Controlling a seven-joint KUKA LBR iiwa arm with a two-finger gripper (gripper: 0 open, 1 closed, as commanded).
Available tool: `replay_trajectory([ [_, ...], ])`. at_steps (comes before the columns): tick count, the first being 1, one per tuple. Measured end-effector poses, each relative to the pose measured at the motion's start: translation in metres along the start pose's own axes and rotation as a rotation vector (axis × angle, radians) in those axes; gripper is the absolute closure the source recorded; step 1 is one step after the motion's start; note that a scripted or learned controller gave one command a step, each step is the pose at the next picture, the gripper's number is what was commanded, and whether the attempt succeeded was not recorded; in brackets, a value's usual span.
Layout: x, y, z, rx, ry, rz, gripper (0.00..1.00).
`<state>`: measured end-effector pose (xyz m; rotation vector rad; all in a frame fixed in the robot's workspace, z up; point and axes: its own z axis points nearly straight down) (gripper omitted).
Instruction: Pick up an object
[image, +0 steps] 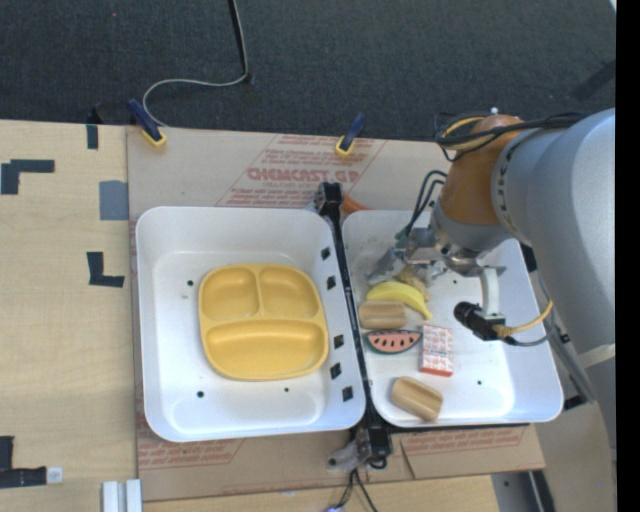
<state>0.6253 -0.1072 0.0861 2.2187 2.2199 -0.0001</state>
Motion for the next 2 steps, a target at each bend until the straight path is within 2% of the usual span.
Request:
replay_trajectory([
  [1,0.000,0.000,-0.010,-0.002,0.000,0.000,1.00],
  [2,0.054,-0.057,-0.111,0.002,0.003,-0.002,1.00],
])
